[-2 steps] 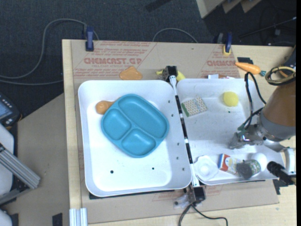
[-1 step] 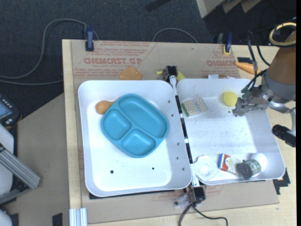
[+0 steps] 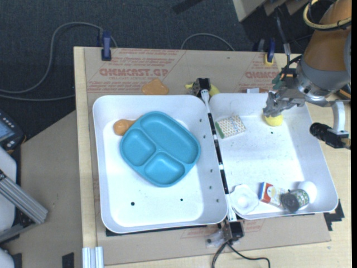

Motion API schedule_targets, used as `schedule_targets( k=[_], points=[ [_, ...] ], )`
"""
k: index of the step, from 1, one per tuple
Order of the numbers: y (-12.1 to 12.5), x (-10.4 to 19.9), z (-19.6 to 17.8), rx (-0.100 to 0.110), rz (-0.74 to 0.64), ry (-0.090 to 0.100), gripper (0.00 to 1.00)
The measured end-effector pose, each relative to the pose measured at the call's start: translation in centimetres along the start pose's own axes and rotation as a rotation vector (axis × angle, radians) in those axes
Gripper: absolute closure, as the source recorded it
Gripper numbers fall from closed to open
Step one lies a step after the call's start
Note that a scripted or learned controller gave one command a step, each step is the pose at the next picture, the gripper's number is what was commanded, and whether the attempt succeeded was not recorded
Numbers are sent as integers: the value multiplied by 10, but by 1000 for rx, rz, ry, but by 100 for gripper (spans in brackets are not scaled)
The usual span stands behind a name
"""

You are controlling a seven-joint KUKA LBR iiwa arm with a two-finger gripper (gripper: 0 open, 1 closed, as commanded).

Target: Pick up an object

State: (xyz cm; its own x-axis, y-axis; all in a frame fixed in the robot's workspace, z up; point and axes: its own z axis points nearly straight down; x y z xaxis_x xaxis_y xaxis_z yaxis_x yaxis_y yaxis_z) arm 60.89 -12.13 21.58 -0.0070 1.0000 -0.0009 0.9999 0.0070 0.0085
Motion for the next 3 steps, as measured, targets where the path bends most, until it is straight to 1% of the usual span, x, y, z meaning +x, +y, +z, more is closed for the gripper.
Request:
schedule_targets(
  k=[1, 2, 3],
  points=[
    [-3, -3, 4, 7, 6, 0, 0],
    [32, -59, 92, 7, 10, -2, 0],
    [57, -94, 131, 21, 7, 22, 0]
  ],
)
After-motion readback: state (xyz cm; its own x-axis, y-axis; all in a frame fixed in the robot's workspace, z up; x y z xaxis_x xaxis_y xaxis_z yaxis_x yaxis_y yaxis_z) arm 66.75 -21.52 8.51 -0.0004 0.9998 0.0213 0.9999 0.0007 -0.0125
